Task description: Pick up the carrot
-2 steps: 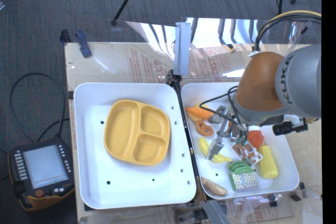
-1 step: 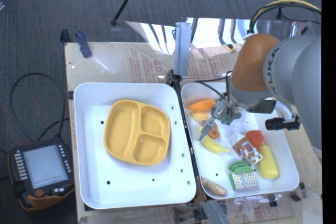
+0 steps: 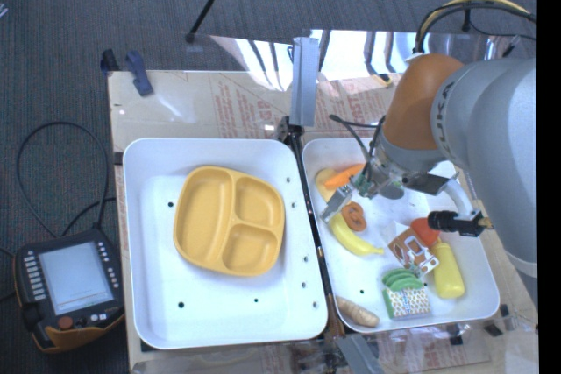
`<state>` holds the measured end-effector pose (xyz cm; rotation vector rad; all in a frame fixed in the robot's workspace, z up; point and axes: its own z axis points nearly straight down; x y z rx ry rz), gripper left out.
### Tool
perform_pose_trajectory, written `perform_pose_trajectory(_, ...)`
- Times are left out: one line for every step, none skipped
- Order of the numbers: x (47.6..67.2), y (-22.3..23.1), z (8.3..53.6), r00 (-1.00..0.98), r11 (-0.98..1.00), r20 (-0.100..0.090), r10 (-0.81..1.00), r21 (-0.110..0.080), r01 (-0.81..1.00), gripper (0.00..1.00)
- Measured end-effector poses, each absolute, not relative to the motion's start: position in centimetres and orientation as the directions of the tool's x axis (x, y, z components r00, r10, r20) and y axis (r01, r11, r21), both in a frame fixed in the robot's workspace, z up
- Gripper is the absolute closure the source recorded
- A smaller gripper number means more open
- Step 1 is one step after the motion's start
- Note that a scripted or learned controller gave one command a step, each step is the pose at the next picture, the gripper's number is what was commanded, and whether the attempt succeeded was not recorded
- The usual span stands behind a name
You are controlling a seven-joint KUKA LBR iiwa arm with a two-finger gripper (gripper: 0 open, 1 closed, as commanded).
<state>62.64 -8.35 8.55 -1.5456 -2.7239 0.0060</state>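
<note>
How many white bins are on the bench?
2. The left bin holds a yellow plate. The right bin holds the toy food, with the gripper over it.

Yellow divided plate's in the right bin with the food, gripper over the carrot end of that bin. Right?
Not quite. The camera view shows the yellow divided plate alone in the left bin. The food, including the carrot, lies in the right bin, with the gripper low over the carrot's end.

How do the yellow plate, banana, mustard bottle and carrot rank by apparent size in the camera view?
1. yellow plate
2-3. banana and mustard bottle, too alike to rank
4. carrot, partly hidden by the gripper
</note>
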Motion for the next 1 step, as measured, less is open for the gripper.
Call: perform_pose_trajectory(62.8, -8.16, 9.58, -0.519, 0.519, 0.003, 0.855, -0.006, 0.855, 1.0)
